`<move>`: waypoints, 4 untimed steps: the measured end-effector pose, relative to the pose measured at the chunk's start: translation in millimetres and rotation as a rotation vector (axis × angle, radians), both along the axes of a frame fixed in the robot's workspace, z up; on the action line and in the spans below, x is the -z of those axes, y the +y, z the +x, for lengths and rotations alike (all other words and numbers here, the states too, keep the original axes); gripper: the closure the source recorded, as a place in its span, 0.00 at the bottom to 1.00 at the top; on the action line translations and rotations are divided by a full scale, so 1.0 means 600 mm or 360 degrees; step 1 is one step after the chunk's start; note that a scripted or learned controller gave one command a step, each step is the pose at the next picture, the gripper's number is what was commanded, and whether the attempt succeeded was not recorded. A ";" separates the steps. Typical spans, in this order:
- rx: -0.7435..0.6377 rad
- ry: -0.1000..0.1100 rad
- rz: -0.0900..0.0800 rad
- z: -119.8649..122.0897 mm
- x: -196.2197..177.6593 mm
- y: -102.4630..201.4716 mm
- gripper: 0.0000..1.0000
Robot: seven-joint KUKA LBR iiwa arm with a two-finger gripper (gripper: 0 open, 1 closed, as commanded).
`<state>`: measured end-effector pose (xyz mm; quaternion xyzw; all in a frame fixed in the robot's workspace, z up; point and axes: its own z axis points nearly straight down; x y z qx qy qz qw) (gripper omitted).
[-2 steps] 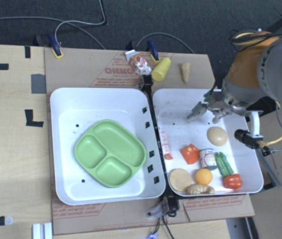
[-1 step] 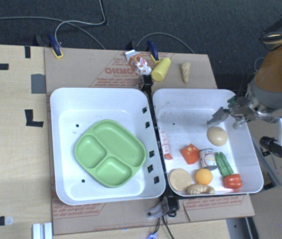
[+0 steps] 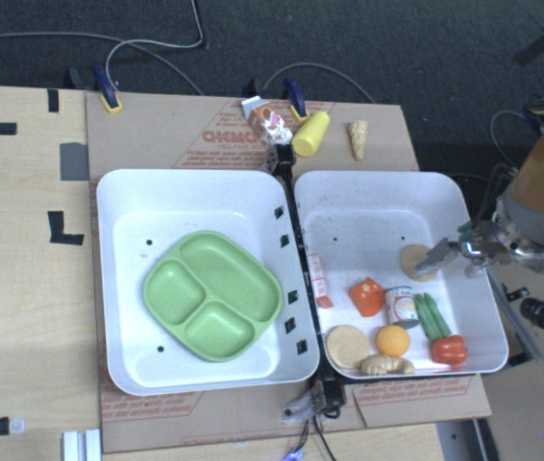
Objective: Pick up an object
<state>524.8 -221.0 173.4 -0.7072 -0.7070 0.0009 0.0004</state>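
Brown cardboard sheet [image 3: 253, 137] with red print covers the surface [image 3: 22, 257] under the bins. Left of the cardboard, pale wood-grain surface with black tape marks [image 3: 61, 229] and a grey patch [image 3: 73, 159]. Behind the cardboard, dark blue-grey carpet floor [image 3: 349, 27], with thin pale cables [image 3: 191, 8] trailing across it. Two blue clamps [image 3: 109, 92] grip the cardboard's far edge. Light is even, no hard shadows.

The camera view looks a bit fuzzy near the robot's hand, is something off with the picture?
In the camera view, the hand and wrist are smeared, likely motion blur; the green plate and toy food stay fairly sharp. Lighting is even, with soft shadows along the bin walls.
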 end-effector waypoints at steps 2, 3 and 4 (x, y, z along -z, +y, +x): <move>-0.0002 -0.0015 -0.0007 0.079 0.126 0.001 1.00; -0.0005 -0.0012 -0.0001 0.127 0.144 0.091 1.00; -0.0005 -0.0004 0.0002 0.151 -0.019 0.217 1.00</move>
